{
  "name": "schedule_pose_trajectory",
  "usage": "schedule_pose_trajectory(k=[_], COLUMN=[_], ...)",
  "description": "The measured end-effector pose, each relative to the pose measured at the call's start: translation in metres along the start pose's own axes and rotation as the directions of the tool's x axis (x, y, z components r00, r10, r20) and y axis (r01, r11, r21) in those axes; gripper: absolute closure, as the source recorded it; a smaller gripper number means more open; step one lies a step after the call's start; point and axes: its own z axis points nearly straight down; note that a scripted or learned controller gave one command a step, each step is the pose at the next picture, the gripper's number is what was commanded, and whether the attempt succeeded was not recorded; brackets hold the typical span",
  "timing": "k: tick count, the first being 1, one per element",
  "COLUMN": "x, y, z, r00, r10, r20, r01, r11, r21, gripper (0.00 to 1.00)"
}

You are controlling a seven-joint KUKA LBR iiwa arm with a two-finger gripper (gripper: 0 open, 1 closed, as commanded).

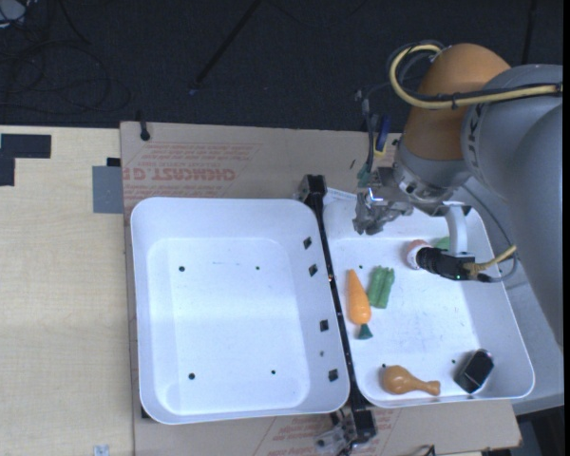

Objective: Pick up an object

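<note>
The gripper (370, 218) hangs over the far end of the right bin (513, 335), whether its jaws are open I cannot tell, and the carrot (358, 297), green piece (381, 287) and other objects lie unpicked, so grasping remains.

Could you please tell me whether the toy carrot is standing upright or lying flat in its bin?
Lying flat. The toy carrot rests lengthwise on the right bin's floor, beside a green piece.

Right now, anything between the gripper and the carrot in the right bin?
No. In the camera view the gripper hangs over the right bin's far-left corner; the stretch down to the carrot is bare white floor. The green piece lies beside the carrot.
</note>
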Motion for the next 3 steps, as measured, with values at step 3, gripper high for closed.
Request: schedule_pose_trajectory(k=[3], x=[0.238], y=[-0.006], z=[0.008], r00=[1.000], r10=[-0.002], r20=[0.000], r01=[0.002], r11=[1.000], r21=[-0.001], gripper=[1.00])
